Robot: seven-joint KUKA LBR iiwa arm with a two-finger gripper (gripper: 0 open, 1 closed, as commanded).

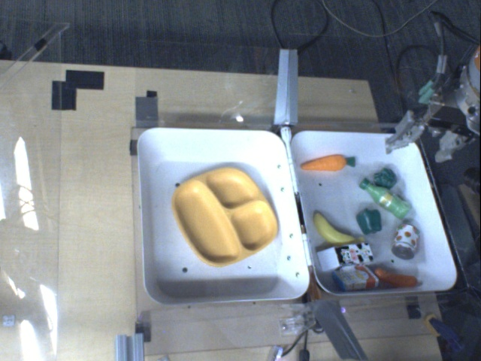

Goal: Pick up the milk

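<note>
Milk carton [346,256] lies at lower right bin edge, untouched. Gripper [423,132] hovers upper right, fingers apart, empty. Approach step; next: travel down-left over carton.

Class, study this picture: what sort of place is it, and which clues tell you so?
Probably a robotics lab, not a kitchen. Two white bins sit on a bench, toy food such as a carrot and banana fills one, and loose cables trail behind.
</note>
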